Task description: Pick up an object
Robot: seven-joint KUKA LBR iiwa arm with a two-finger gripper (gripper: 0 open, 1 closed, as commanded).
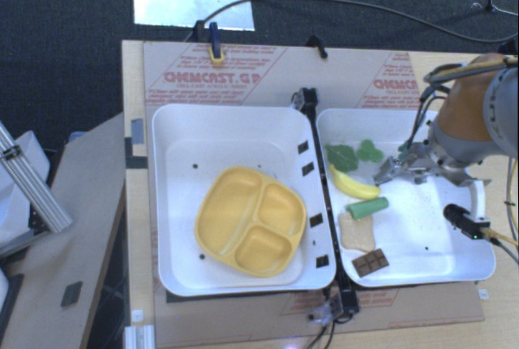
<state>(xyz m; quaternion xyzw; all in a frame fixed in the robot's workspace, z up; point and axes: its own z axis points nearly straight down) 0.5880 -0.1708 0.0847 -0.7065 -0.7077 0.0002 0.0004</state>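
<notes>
In the right bin [442, 254] lie a yellow banana [354, 183], a green cylinder [366, 207], a slice of toast [357, 232], a brown chocolate bar [371, 262] and two green leafy pieces [342, 155] [371, 150]. My gripper [386, 172] reaches in from the right over this bin. Its tip hangs just right of the banana and above the green cylinder, below the right-hand leafy piece. I see nothing held at its tip.
The left bin [186, 144] holds a yellow divided plate [251, 219]. A black divider with clips [318, 193] runs between the bins. The arm's grey body with its orange band [470, 108] covers the right bin's far right part. A black connector [464, 221] sticks out below it.
</notes>
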